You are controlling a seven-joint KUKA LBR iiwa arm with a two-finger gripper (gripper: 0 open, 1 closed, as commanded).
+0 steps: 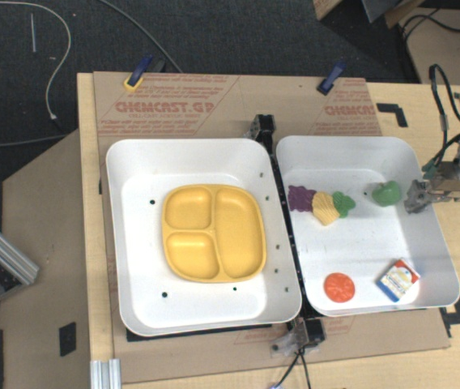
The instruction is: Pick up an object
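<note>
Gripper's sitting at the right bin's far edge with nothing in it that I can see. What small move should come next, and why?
Probably a short shift left and down toward the green toy. The gripper sits by the right bin's right wall, and that toy is the nearest thing, lying apart from the purple, yellow and green cluster, so it looks like the easiest pick.

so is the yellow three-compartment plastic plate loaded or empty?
Empty: the yellow three-compartment plastic plate shows bare yellow in all three sections.

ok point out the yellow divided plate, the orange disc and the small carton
yellow divided plate (214,233), camera view, on the ridge between compartments
orange disc (339,287), camera view, its centre
small carton (398,280), camera view, its top face
</note>
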